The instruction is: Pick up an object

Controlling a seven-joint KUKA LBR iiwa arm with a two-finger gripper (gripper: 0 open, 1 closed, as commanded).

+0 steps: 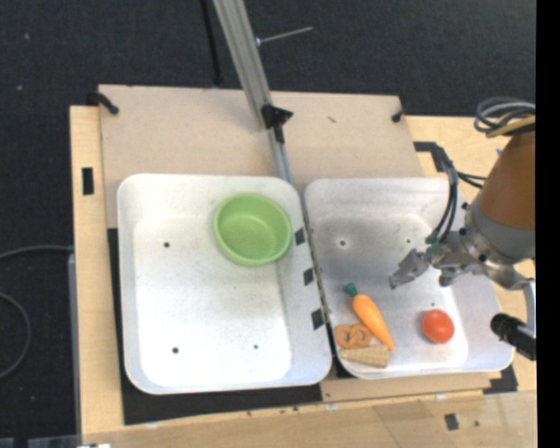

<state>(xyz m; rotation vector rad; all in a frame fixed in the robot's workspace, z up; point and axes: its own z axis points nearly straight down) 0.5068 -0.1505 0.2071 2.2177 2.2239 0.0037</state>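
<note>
In the right bin [373,203] lie an orange carrot with a green top [370,316], a brown pretzel on a tan cracker [359,342] and a red tomato [437,327], all near the front edge. My gripper [417,269] hangs over the right half of this bin. It is up and to the right of the carrot and just above and left of the tomato. Nothing shows in its grasp. A green bowl [252,230] sits upright in the back of the left bin [168,343].
A slanted metal rail [247,63] runs from the top of the view down to the seam between the bins. Cables [500,115] hang at the right by the arm's orange band [515,185]. The wooden bench [261,119] surrounds both bins.
</note>
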